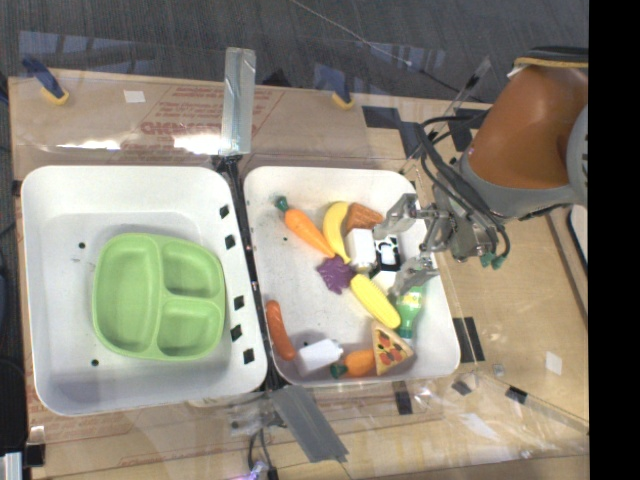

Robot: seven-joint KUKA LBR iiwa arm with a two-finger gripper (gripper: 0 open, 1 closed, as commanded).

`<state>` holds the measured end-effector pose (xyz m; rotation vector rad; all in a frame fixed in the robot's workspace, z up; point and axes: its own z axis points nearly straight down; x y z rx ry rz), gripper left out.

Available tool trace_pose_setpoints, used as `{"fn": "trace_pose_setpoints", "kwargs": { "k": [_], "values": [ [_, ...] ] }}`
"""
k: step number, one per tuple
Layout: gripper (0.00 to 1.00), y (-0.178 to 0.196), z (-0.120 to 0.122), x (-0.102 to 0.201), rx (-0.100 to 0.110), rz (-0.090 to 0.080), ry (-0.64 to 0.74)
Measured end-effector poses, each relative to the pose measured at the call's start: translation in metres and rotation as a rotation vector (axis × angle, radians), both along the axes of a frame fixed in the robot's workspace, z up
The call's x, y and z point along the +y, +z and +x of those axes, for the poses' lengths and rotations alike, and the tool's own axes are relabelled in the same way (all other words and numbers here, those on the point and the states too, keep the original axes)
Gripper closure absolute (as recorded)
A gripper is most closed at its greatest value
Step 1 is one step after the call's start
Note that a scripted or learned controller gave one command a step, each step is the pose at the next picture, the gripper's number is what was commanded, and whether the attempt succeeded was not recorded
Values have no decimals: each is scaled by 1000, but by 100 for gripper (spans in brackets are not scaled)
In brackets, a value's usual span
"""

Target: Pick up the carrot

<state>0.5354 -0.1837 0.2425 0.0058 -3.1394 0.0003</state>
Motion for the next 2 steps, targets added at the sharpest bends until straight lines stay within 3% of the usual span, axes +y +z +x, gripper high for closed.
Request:
{"fn": "trace_pose_setpoints", "kwargs": {
  "k": [1, 2],
  "values": [
    [0, -81, 39, 38, 5, 4, 69],
    [0, -124, 53, 62, 2, 3, 249]
  ]
}}
